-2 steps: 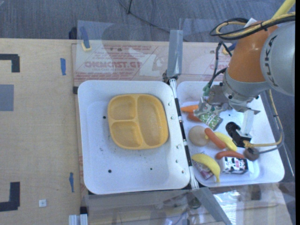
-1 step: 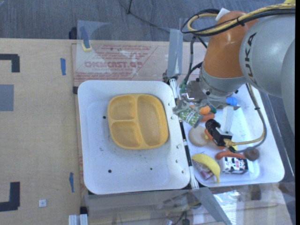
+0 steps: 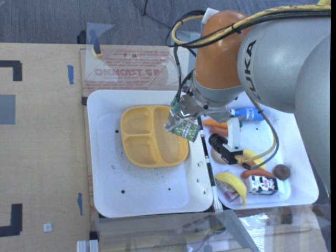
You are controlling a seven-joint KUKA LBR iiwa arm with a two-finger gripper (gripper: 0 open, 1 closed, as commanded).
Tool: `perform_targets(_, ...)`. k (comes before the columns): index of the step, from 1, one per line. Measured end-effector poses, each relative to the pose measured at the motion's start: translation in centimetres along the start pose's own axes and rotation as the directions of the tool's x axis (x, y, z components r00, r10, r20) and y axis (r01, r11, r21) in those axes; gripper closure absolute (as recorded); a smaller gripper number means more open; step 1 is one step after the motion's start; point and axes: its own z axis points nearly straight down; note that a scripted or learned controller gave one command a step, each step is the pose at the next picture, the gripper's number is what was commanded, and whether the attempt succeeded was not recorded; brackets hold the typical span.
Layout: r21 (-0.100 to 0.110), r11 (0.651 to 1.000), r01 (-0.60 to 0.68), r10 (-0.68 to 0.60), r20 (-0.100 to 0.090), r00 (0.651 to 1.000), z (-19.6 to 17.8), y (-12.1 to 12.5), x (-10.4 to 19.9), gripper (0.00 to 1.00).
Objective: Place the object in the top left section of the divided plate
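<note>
- Gripper hangs over the plate's right edge in the left bin.
- Fingers pinch a green packet.
- Banana lies in the right bin.

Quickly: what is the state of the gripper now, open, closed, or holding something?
Gripper: closed on a small green printed packet, above the right edge of the yellow divided plate.
</note>
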Motion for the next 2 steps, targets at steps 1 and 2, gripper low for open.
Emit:
perform_targets(1,0.004,1.000,-0.023,0.023,-0.001,1.000,3.6,0.9,8.3,1.00)
perform_targets(2,0.001,0.998,-0.069,0.069,0.000,0.998,8.4,6.6,3.2,1.00)
